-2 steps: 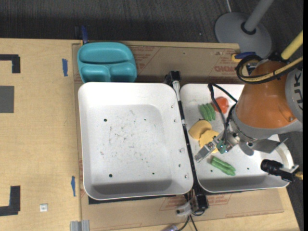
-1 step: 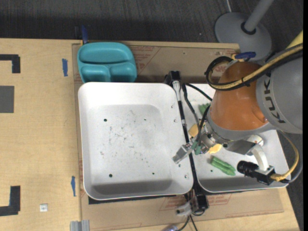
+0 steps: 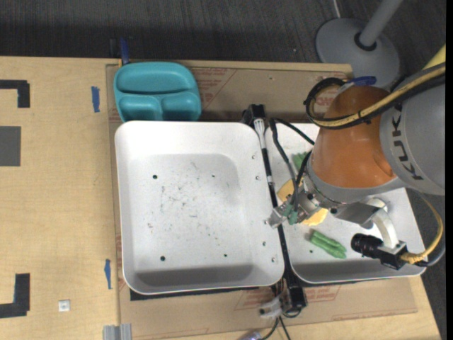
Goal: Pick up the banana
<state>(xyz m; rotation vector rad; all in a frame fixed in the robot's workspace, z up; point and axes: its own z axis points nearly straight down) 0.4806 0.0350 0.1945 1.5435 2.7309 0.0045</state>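
The banana (image 3: 316, 217) lies in the right bin (image 3: 414, 214), and I see it as yellow patches on either side of the gripper's body, one near the bin's left wall and one lower right. My gripper (image 3: 289, 213) is down in that bin, right over the banana, close to the divide between the bins. The arm's orange band (image 3: 350, 144) hides most of the fruit and the bin's middle.
A green pod-shaped object (image 3: 327, 244) lies just right of and below the gripper. Another green item (image 3: 301, 163) peeks out by the arm's upper left. The left bin (image 3: 127, 190) sits beside it. A teal divided tray (image 3: 157, 91) stands behind the left bin. Black cables run along the divide.
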